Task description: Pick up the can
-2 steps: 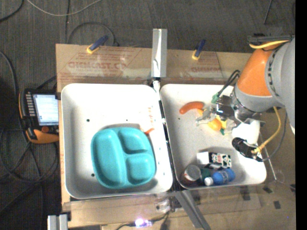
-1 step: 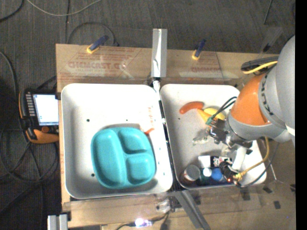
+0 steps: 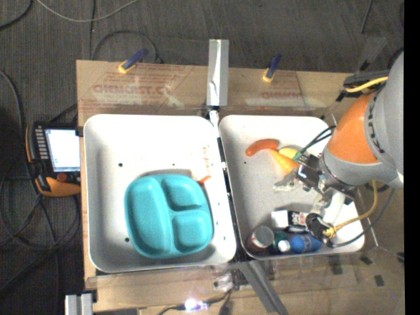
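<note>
One can [image 3: 261, 238] in the right bin's [image 3: 244, 195] near corner, gripper [image 3: 303, 178] above, finger state unclear

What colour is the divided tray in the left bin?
Turquoise, a light blue-green; the tray shows plainly in the camera view.

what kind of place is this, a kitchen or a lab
Most likely a robotics lab: two white bins on a clamped board, loose cables on the floor, and a handheld control pendant beside the bench.

One fixed cam above bench, angled down over both bins [image 3: 92, 176]
</note>
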You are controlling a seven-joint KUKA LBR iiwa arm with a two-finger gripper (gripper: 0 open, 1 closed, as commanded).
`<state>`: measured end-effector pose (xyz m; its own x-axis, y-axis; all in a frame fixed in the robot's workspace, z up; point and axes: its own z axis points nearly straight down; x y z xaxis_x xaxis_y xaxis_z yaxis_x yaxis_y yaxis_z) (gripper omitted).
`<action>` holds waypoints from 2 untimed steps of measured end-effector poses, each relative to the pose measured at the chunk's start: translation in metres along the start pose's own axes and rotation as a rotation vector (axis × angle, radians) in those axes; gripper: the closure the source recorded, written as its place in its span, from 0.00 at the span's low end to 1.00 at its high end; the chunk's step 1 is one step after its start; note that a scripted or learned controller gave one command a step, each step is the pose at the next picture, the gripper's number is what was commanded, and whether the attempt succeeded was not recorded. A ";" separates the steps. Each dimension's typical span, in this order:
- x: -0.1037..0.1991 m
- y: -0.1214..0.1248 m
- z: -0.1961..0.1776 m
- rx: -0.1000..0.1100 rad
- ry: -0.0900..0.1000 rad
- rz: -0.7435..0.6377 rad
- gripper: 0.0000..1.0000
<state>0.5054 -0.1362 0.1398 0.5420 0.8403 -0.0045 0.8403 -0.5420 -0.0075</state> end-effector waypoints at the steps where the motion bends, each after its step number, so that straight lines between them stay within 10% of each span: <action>1: 0.000 -0.001 -0.005 0.008 -0.004 -0.002 1.00; 2: 0.008 0.081 -0.133 -0.003 -0.003 0.129 1.00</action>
